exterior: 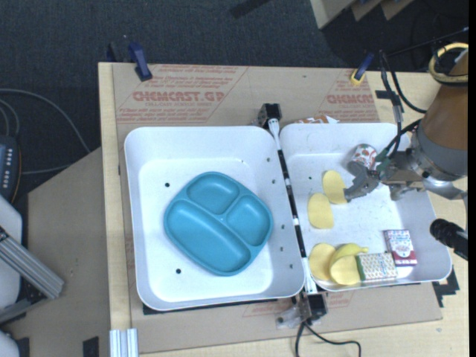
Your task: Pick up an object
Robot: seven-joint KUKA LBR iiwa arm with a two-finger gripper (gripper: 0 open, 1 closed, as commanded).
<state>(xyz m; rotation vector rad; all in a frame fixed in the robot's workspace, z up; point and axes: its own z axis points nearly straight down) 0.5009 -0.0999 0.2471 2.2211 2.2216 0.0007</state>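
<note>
Over the right bin (387, 136) the gripper (355, 184) hangs low, its dark fingers (349, 193) slightly parted with nothing between them. A pale yellow slice (334, 186) lies just beside the fingertips, on their left; a second yellow slice (320, 211) lies a little nearer the camera.

Bench board (223, 88), far edge: red print "CHEMCAST GP", far left; repeated far right, partly cut off. Small box (399, 245) label unreadable.

Single fixed overhead camera, slanted down, both bins (141, 199) in frame
</note>
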